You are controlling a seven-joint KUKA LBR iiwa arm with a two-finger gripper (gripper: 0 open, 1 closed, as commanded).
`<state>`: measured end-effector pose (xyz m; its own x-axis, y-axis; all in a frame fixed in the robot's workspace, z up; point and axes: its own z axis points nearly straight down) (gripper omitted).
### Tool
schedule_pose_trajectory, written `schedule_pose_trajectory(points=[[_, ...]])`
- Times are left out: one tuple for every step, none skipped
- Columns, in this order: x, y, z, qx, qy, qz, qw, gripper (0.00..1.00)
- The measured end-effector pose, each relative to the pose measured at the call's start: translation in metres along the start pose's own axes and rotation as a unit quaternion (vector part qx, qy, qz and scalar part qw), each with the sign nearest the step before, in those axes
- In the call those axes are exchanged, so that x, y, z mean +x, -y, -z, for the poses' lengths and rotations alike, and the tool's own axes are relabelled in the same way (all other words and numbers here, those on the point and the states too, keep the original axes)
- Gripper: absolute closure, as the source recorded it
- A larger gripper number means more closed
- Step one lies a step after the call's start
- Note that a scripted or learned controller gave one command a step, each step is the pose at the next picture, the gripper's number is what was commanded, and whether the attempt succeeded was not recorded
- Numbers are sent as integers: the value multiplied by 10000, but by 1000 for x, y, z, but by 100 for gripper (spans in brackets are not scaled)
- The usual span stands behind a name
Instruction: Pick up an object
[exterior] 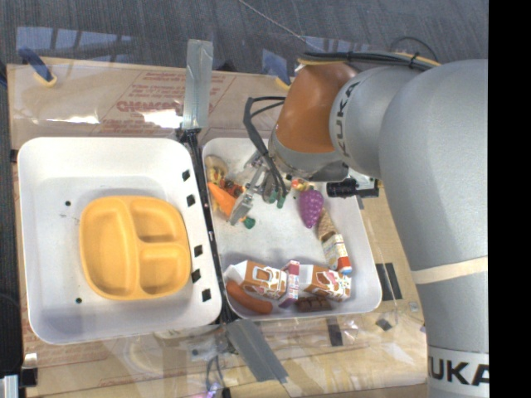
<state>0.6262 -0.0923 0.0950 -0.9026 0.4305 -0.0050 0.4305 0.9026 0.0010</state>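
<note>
The end effector (249, 201), jaw state unclear, sits by the carrot (222, 197) at the right bin's (365, 293) left wall, so it may jam against the wall.

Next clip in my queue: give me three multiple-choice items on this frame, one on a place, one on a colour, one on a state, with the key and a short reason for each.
1. Where does the compartment tray lie?
A. In the left bin
B. In the right bin
C. On the bench outside both bins

2. What colour is the bunch of grapes?
A. Green
B. Purple
C. Yellow

3. How does the tool stand relative to the bins?
A. Over the left bin
B. Outside both bins
C. Low in the right bin, beside the carrot

Key:
1. A: the yellow tray rests inside the left bin.
2. B: the grapes in the right bin are purple.
3. C: the tool reaches into the upper left part of the right bin, next to the orange carrot.
</note>
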Motion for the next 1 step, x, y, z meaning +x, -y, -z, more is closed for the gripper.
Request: schedule_pose_trajectory(points=[[5, 7, 0, -6, -9, -589, 9983, 0]])
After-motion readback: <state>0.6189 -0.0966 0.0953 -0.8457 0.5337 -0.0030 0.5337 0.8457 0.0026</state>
